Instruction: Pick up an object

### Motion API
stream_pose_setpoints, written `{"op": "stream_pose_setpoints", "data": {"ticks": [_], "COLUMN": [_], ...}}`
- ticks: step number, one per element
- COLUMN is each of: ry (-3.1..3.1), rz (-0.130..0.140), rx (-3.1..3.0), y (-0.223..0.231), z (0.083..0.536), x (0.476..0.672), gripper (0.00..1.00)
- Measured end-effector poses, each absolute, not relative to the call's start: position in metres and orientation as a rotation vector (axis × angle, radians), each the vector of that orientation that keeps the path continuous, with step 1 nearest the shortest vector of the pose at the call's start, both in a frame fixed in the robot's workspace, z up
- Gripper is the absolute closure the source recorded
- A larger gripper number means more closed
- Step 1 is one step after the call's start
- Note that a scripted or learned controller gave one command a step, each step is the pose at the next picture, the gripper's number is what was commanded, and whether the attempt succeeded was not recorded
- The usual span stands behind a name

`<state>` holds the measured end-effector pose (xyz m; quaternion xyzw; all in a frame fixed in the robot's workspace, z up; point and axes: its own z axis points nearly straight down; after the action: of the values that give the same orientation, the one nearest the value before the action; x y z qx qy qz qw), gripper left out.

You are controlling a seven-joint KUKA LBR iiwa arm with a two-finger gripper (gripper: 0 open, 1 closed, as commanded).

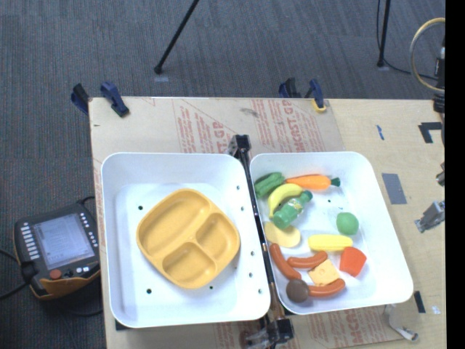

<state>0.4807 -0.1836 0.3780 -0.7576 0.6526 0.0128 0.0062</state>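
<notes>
The right bin holds several toy foods. An orange carrot lies at the back, with a green pod, a yellow banana and a small green bottle beside it. A green ball sits mid-right, above a yellow piece and a red-orange block. Red sausages lie around a cheese wedge and a brown ball at the front. The left bin carries a yellow divided plate.
A teach pendant lies on the floor left of the bench. Blue clamps grip the bench's back edge. Tripod legs stand behind, and a yellow cable loop hangs at the upper right.
</notes>
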Motion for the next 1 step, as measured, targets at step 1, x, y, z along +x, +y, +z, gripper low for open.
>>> {"op": "stream_pose_setpoints", "data": {"ticks": [1], "ry": [2.052], "rz": [0.048], "rx": [-2.359], "y": [-0.1833], "z": [0.3863], "x": [0.4819], "gripper": [1.0]}}
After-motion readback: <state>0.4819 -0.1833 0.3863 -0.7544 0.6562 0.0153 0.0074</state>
